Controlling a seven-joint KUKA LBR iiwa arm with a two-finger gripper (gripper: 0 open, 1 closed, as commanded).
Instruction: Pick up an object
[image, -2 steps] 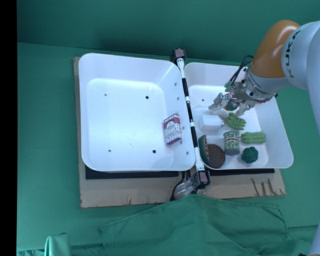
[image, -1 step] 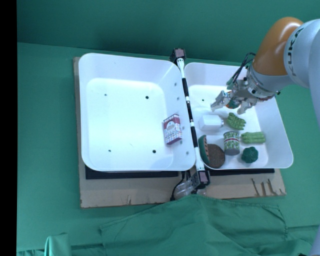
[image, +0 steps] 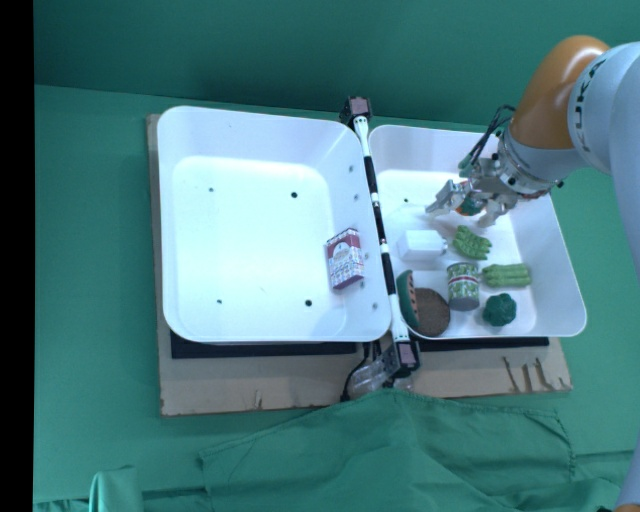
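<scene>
My gripper (image: 468, 203) hangs over the upper middle of the right bin (image: 560, 290) with its fingers (image: 443, 198) spread open. A small reddish and teal object (image: 469, 206) shows between them; whether they touch it I cannot tell. Just below the gripper lie a white block (image: 421, 244) and a knobbly green toy (image: 470, 242). Further down are a small can (image: 462, 285), a green bundle (image: 506, 274), a broccoli (image: 499, 309), a watermelon slice (image: 404, 292) and a brown disc (image: 431, 312). In the left bin (image: 200, 130) a red box (image: 343, 258) rests near the right wall.
A black and white bar (image: 373, 200) runs along the seam between the two bins. Both bins sit on brown cardboard (image: 250, 385) over green cloth. Rumpled green fabric (image: 400, 450) lies in front of the bench.
</scene>
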